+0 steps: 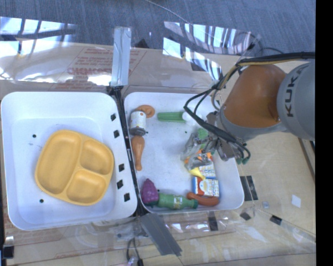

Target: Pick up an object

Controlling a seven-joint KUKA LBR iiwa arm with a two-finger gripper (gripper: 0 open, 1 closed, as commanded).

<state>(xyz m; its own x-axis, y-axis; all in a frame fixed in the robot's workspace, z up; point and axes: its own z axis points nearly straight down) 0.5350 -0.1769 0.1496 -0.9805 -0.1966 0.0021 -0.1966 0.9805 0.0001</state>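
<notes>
Overhead, a grey KUKA arm (291, 101) with an orange band reaches in from the right of the frame and lowers its gripper (201, 148) into the right bin (166, 148), one of two shallow white bins set side by side on the desk (277, 204). The gripper sits low at the right side of that bin, over a small heap of mixed, colourful pieces (197, 157) just above a printed carton (206, 183); whether the fingers are open, closed or gripping anything cannot be told, since the wrist and dark cables cover them. The candidates for picking lie loose in this same bin, apparently scattered so the arm can try any of them: an orange drumstick-shaped toy (137, 148) along the left wall, a green stick (170, 116) near the top, a purple piece (149, 191) and a green bottle-like item (175, 200) along the bottom edge, with a red-orange piece (204, 199) beside it. The left bin (16, 121) holds a yellow divided tray (74, 166), lying flat and well apart from the arm. Judging by the gripper's position, the heap beside the carton looks like the intended target, though its tangle could make a clean hold difficult.
</notes>
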